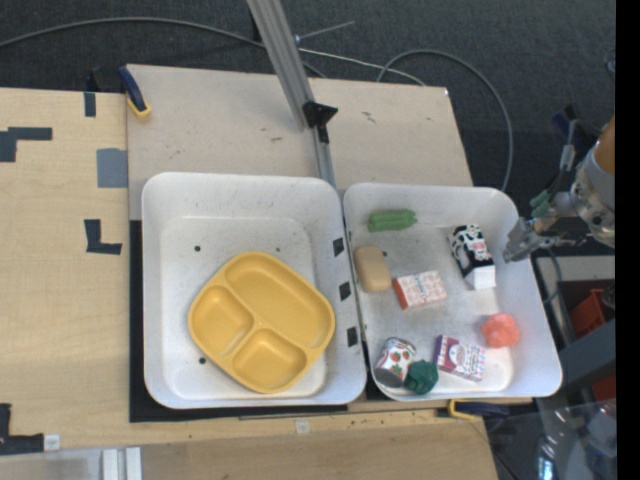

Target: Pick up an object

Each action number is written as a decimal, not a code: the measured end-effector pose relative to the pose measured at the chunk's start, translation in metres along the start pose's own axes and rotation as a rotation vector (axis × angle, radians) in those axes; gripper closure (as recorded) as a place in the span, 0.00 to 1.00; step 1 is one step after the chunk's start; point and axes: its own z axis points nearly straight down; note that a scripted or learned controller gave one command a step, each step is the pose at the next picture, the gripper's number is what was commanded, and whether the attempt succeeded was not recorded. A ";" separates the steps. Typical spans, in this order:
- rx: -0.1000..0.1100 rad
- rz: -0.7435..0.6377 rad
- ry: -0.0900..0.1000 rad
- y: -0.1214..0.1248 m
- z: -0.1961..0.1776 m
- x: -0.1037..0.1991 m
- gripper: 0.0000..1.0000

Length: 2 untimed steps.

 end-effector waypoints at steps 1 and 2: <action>0.008 -0.004 0.004 0.001 0.018 0.054 1.00; 0.008 -0.004 0.004 0.006 0.035 0.105 1.00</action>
